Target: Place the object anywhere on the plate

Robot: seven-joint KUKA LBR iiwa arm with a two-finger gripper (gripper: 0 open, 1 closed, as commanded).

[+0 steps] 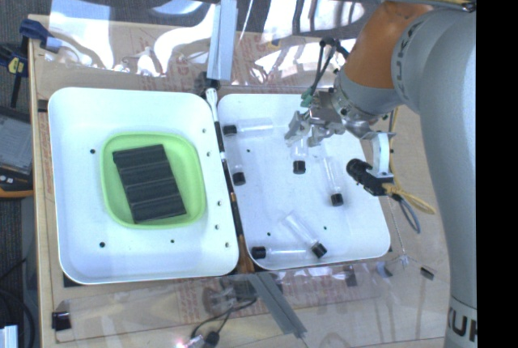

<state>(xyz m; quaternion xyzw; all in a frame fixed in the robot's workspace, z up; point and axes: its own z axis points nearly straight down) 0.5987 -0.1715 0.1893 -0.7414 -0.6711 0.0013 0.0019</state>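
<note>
Claw (312,132), grip state unclear, hangs over the right bin (372,237) holding about 5 clear tubes (301,229); 1 green plate (188,156) sits in the left bin (73,176).

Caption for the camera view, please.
Grey arm's tool hovers over the right white bin of clear black-capped tubes; a dark ridged block lies on the green plate.

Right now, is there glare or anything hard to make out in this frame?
Camera view: strong glare on the clear panel behind the bins; the clear tubes nearly vanish against the white right bin, only their dark caps reading well; the green plate with its dark block is sharp and evenly lit; the gripper looks soft and cluttered.
</note>
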